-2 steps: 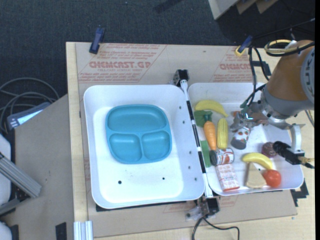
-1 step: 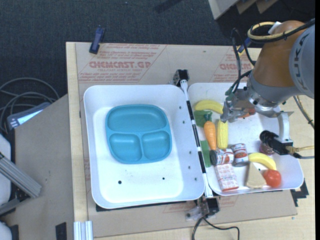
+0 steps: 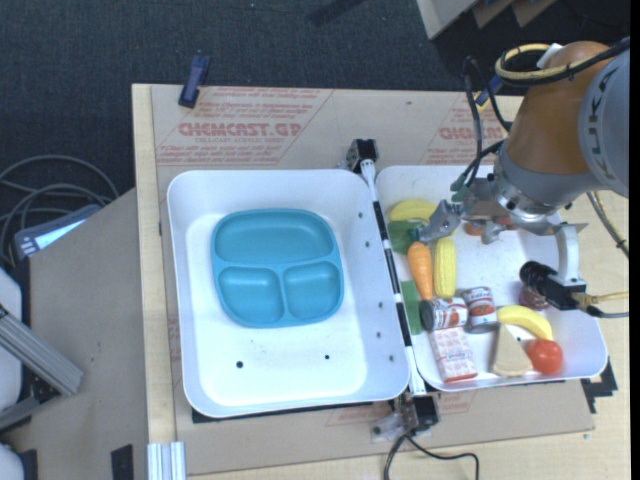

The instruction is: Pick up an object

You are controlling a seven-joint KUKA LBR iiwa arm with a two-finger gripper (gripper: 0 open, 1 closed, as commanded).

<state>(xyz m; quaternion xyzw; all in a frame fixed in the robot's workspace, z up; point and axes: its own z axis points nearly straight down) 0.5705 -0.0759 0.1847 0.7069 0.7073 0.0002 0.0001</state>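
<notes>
The right bin (image 3: 590, 343) holds several toy foods. A yellow lemon-like piece (image 3: 410, 210) and a green piece (image 3: 400, 234) lie at its upper left. Below them are an orange carrot (image 3: 421, 270) and a yellow corn cob (image 3: 445, 266). Further down are two small cans (image 3: 446, 315) (image 3: 481, 303), a red-and-white box (image 3: 455, 354), a banana (image 3: 525, 318), a pale wedge (image 3: 511, 354) and a red tomato (image 3: 545, 356). My gripper (image 3: 438, 225) hangs low over the bin's upper left, just above the tops of the carrot and corn. Nothing is visibly held.
The left bin (image 3: 190, 268) holds a blue divided plate (image 3: 277, 266). A black-clipped divider (image 3: 385, 258) runs between the bins. The grey and orange arm (image 3: 550, 128) comes in from the upper right. A blue clip (image 3: 193, 80) lies on the bench's far left corner.
</notes>
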